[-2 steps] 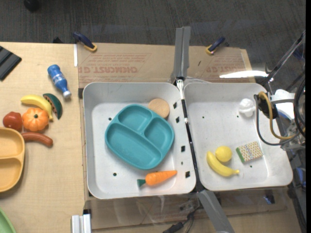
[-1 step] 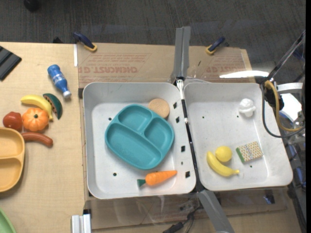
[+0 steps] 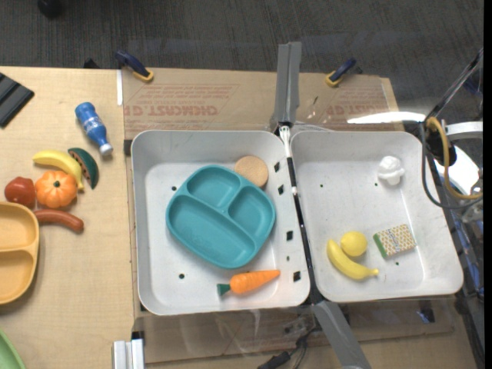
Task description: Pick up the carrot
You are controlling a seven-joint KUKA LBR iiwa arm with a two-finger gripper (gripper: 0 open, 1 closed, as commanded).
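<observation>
The carrot (image 3: 250, 281) is lying in the left bin (image 3: 147, 229), at 5 o'clock from the teal tray (image 3: 221, 215), just beside its rim, green end pointing to 9 o'clock. A tan disc (image 3: 252, 171) is sitting at the tray's 1 o'clock. In the right bin (image 3: 438, 229) a banana (image 3: 350, 261), lemon (image 3: 354, 243) and small box (image 3: 395, 241) are resting. The jaws' state cannot be told.

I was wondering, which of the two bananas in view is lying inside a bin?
The banana in the right bin, touching a lemon. The other banana lies on the bench left of both bins, beside a small pumpkin.
</observation>
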